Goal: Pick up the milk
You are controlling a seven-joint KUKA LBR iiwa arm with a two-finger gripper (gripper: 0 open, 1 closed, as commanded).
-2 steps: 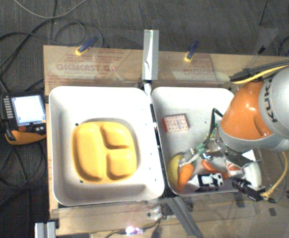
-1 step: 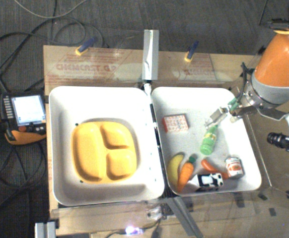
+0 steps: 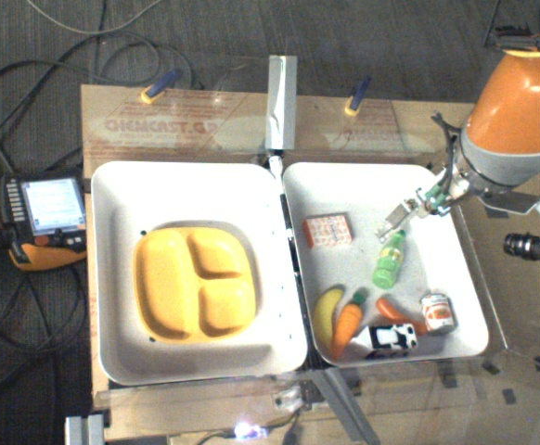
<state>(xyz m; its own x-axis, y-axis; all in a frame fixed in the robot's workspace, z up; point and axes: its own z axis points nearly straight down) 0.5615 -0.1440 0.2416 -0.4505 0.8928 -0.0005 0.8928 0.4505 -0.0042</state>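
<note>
1. Two white bins sit side by side on the bench [image 3: 112,119].
2. The left bin [image 3: 112,341] holds a yellow tray [image 3: 196,281].
3. The right bin [image 3: 465,332] holds the milk [image 3: 392,338] near its front edge, beside a carrot [image 3: 346,327], a banana [image 3: 326,309] and a can [image 3: 437,311].
4. The pincer [image 3: 405,213] hangs above a green bottle [image 3: 388,260], holding nothing; I cannot tell if it is open or closed.

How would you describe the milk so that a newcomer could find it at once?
Look in the right bin, along its near edge. The milk is a small carton lying there, right of the carrot and left of the can. It alone is black and white, patched like a cow.
</note>
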